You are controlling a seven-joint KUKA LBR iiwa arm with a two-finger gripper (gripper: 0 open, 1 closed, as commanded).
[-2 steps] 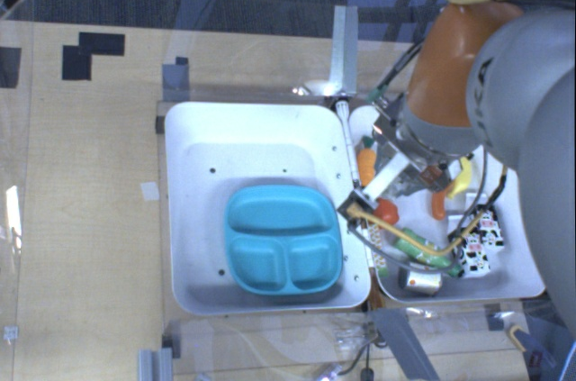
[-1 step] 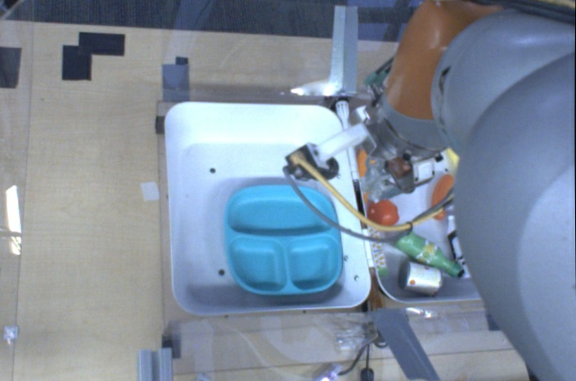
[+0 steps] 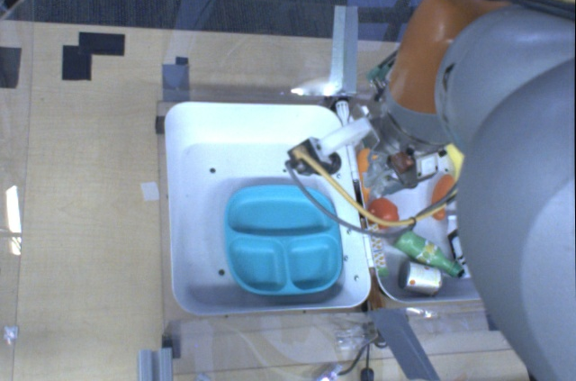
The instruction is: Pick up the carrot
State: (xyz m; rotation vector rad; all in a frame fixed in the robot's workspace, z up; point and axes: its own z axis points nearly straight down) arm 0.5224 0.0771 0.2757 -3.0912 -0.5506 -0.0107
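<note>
The arm [image 3: 508,154] comes in from 3 o'clock and hides most of the right bin [image 3: 432,300]. Its orange band [image 3: 425,46] sits at 12 o'clock over that bin. The gripper [image 3: 389,176] hangs low over the bin's 10 o'clock corner, close to the wall shared by the 2 bins. I cannot tell how far open it is, and nothing can be seen held in it.

The carrot [image 3: 442,190], as best I can read it, is the slim orange piece at 3 o'clock from the gripper, near it. It lies on the bin floor, with the arm covering part of it. A second orange bit [image 3: 363,161] shows at 9 o'clock from the gripper, against the shared wall, and it is too hidden to name.

A round red thing [image 3: 384,210] lies just at 6 o'clock from the gripper. Further toward 5 o'clock lies a green bottle [image 3: 430,253], tilted with its neck toward 4 o'clock. A can [image 3: 420,277] lies on its side just beside the bottle, at the bin's 6 o'clock rim. A yellow thing [image 3: 454,159] peeks out at 2 o'clock from the carrot, by the arm's edge.

The left bin [image 3: 184,190] holds 1 blue tray [image 3: 283,240] with 3 compartments, set toward its 5 o'clock corner. Both bins rest on the pale bench [image 3: 81,217].
</note>
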